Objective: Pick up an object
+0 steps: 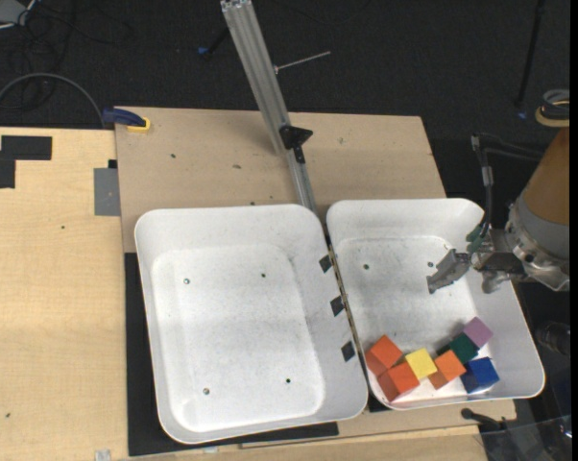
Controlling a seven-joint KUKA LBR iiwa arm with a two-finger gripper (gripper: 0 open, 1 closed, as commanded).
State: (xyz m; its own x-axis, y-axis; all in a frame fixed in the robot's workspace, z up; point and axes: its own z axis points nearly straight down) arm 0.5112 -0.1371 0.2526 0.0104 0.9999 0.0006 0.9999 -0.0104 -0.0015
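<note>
Several coloured blocks lie bunched in the near corner of the right bin: two red-orange blocks, a yellow block, an orange block, a green block, a purple block and a blue block. My gripper hangs over the right bin's right side, above and behind the blocks, apart from them. Its fingers stand open with nothing between them.
The left bin lies beside the right one, with black clips along the shared rim. A slanted aluminium bar rises behind the bins. The wooden bench stretches to the left.
</note>
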